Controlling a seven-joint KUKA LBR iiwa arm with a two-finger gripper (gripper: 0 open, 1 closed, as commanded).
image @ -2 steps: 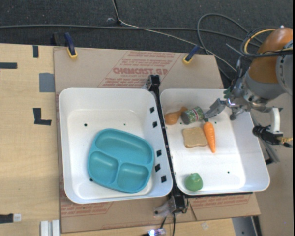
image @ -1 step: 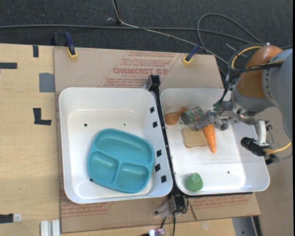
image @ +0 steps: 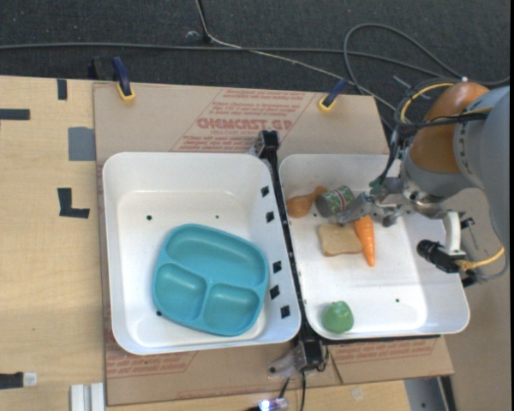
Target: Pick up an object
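The right bin [image: 450,308] holds several items. An orange carrot [image: 367,241] lies on end beside a tan bread slice [image: 338,241]. A small green-labelled can [image: 337,201] lies on its side next to an orange-brown rounded piece [image: 301,205]. A green round fruit [image: 337,317] sits near the bin's front wall. My gripper [image: 379,207] is low in this bin, just right of the can and right above the carrot's upper end. Its grey body hides the tips. Nothing visibly hangs from it.
The left bin [image: 128,187] holds a blue divided plate [image: 210,279]. A black divider [image: 278,221] runs between the bins. The arm's wrist with the orange band [image: 441,135] hangs over the right bin's far right corner. Cables trail behind.
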